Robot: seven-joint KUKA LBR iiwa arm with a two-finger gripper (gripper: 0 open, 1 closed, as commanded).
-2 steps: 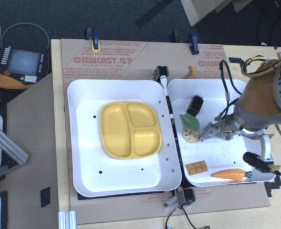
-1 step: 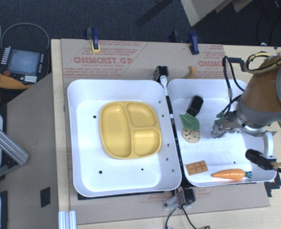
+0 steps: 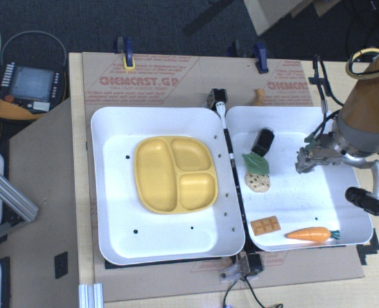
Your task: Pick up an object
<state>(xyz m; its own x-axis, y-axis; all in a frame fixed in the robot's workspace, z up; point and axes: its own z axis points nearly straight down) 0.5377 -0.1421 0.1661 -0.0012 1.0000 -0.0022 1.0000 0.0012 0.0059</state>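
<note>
The right bin point(image 3: 292, 191) holds a black block point(image 3: 263, 142), a green leaf-shaped piece point(image 3: 256, 163) just below it, a round cookie point(image 3: 258, 182), a tan cracker point(image 3: 265, 225) and an orange carrot point(image 3: 311, 235) near the front wall. My gripper point(image 3: 308, 159) hangs at the bin's right side, over bare floor, well to the right of the leaf piece and the cookie. Nothing shows between its fingers.
The left bin point(image 3: 112, 172) bears a yellow divided plate point(image 3: 175, 173). The ridge between the two bins point(image 3: 231, 172) runs front to back. A monitor box point(image 3: 30, 85) with cables sits off the bench at far left.
</note>
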